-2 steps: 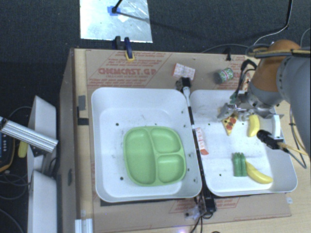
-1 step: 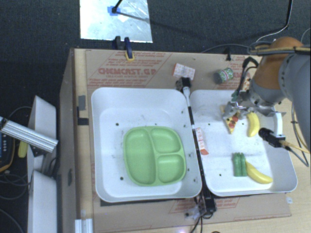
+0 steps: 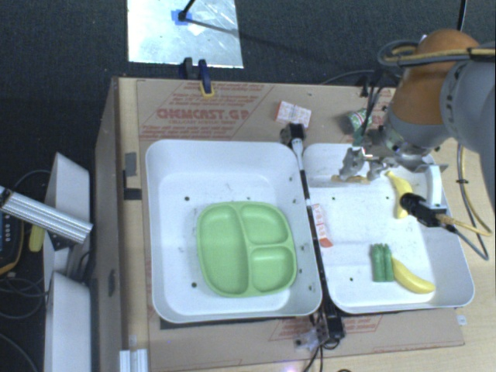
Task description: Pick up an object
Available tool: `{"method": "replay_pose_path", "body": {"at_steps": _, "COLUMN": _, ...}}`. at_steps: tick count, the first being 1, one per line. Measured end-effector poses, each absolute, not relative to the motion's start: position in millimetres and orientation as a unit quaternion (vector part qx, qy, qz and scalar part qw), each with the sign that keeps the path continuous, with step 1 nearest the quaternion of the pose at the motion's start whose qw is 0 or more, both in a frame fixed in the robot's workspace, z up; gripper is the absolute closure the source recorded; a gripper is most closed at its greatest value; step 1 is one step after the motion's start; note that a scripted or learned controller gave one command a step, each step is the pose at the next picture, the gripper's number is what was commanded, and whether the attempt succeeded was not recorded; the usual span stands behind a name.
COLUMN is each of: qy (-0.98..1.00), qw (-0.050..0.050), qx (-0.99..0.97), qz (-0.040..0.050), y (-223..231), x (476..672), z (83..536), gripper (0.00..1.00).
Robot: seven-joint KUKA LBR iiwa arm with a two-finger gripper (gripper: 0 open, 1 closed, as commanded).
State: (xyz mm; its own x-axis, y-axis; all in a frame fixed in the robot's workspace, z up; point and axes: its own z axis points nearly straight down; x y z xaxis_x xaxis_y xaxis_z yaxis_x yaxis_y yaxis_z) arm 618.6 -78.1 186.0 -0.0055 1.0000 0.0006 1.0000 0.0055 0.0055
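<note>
A brown cardboard sheet printed with red lettering [image 3: 203,115] is laid over the bench, which stands on dark carpet [image 3: 54,53]. A shiny silver foil sheet [image 3: 182,22] is spread on that carpet at the bench's twelve o'clock. Two shallow white plastic bins are set side by side on the cardboard.

The left bin [image 3: 167,169] is occupied by a pale green divided plastic plate [image 3: 246,248], laid flat toward the bin's six o'clock.

In the right bin [image 3: 446,281], a small yellow banana-shaped toy [image 3: 400,191] is found at two o'clock, just beside the gripper [image 3: 363,167] — which is poised low over the bin's twelve o'clock end, carried by the grey arm with its orange band [image 3: 434,68]. Whether the jaws are open or closed cannot be told, nor can anything be made out in their grasp.

A larger yellow banana-shaped toy [image 3: 412,277] is seen at the bin's five o'clock, with a dark green ridged block [image 3: 380,262] just beside it — at its nine o'clock. A white paper tag [image 3: 293,113] is seen on the cardboard at eleven o'clock of the right bin.
</note>
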Motion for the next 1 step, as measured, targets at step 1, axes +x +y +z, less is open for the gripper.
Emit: {"method": "replay_pose_path", "body": {"at_steps": 1, "qy": 0.709, "qw": 0.001, "qx": 0.705, "qz": 0.0016, "y": -21.9, "x": 600.3, "z": 224.3, "gripper": 1.00}}
